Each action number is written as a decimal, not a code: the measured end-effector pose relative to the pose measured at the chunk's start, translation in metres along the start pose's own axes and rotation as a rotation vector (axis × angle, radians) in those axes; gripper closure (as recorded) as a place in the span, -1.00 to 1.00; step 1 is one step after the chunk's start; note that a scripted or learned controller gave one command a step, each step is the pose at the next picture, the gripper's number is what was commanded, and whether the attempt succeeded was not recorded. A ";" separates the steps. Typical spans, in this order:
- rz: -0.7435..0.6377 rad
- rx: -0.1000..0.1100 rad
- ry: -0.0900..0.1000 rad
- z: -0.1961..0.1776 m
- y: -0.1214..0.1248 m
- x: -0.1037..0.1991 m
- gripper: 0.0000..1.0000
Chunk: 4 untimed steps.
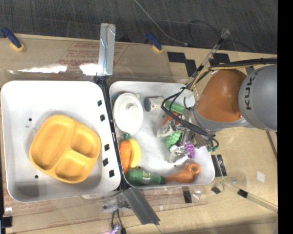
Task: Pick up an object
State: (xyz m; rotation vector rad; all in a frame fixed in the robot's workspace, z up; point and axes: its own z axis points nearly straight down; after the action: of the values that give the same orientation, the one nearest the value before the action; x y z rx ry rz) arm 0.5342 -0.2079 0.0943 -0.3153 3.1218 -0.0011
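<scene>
Grey arm (261, 99) with orange band (222, 97), black "KU" lettering, looping black cables (185, 123).

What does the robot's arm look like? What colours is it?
The arm is round and chunky, like a fat pipe. Its outer part is smooth grey with dark letters printed on it. Closer to the wrist is a shiny orange band. Black cables loop around the wrist, and thin wires stick out above it. The tool at the end is a tangle of small metal parts.

Green grape cluster (173, 137) and purple grape cluster (189, 149) lie beneath my gripper (178, 139), right of the white bowl (127, 110).
</scene>
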 end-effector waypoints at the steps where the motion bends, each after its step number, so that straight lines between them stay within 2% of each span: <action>1: -0.008 0.000 -0.002 -0.010 0.002 -0.002 1.00; 2: 0.239 0.004 -0.005 -0.158 -0.004 -0.001 1.00; 3: 0.336 -0.002 0.007 -0.078 -0.014 -0.064 1.00; 4: 0.820 0.002 0.000 -0.071 -0.023 -0.105 1.00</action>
State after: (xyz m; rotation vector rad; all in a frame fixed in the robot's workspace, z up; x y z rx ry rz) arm 0.6419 -0.2098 0.1659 0.9555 2.9890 -0.0011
